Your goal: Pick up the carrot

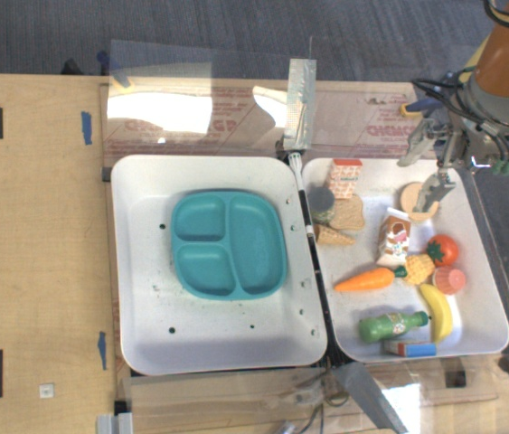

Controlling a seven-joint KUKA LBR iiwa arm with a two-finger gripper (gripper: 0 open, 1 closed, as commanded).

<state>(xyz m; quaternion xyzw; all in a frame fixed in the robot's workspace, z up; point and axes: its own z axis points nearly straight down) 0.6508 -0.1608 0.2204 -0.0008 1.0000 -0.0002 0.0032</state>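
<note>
Down at the near edge of the right bin (pixel 485 333) lies a green bottle (pixel 391 325), a banana (pixel 439 312) curving beside it. Just above them sits the carrot (pixel 365 281), its long axis running roughly nine to three, green top at the three end, touching a yellow toy (pixel 419 268). Up at the bin's far right hangs the gripper (pixel 437 191), grasping nothing that I can make out; whether it's clenched or released, I cannot tell. From there the carrot lies toward seven o'clock, well apart.

Smooth matt orange carrot (pixel 365 281); glossy green plastic bottle (pixel 392 325); matt teal plastic tray (pixel 230 243); smooth white plastic bins (pixel 136 242); pale wood bench (pixel 32 269); bare metal gripper (pixel 437 184).
</note>
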